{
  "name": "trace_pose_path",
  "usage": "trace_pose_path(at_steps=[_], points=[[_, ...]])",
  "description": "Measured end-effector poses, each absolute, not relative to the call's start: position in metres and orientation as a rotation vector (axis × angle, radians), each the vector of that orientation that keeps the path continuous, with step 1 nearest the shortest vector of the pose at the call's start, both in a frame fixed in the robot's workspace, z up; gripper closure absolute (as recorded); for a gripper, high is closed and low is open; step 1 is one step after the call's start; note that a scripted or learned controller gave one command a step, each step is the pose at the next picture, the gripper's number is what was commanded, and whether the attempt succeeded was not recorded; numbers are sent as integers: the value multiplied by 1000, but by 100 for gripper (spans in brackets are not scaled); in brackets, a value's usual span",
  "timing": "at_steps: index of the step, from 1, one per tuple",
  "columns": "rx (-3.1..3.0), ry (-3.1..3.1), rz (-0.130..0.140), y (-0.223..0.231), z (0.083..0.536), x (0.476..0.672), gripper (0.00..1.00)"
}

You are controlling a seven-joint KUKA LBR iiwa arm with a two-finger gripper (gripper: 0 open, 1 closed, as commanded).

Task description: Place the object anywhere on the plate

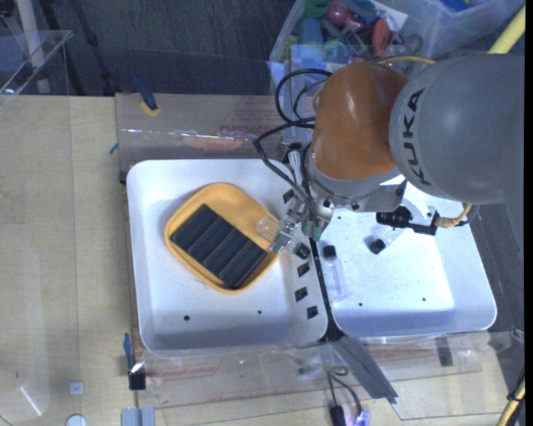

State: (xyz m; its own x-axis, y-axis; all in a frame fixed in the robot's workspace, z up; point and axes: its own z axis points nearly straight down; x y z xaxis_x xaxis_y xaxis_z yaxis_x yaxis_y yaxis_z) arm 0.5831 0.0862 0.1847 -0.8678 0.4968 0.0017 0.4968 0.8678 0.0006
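A yellow, rounded-square plate lies tilted in the left bin. A flat black ribbed object lies across the middle of the plate. My gripper hangs at the plate's right rim, just right of the black object and close to the divider between the bins. The grey arm and its orange band cover the space above and behind the gripper. Nothing shows held in the gripper.
The right bin holds a small black piece near its middle. A row of black marks runs along the divider between the bins. A box of colourful items stands behind the bins. Cables loop off the wrist.
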Motion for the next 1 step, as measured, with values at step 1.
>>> trace_pose_path(at_steps=[1], points=[[-808,-3035,-2,86,185,583,0]])
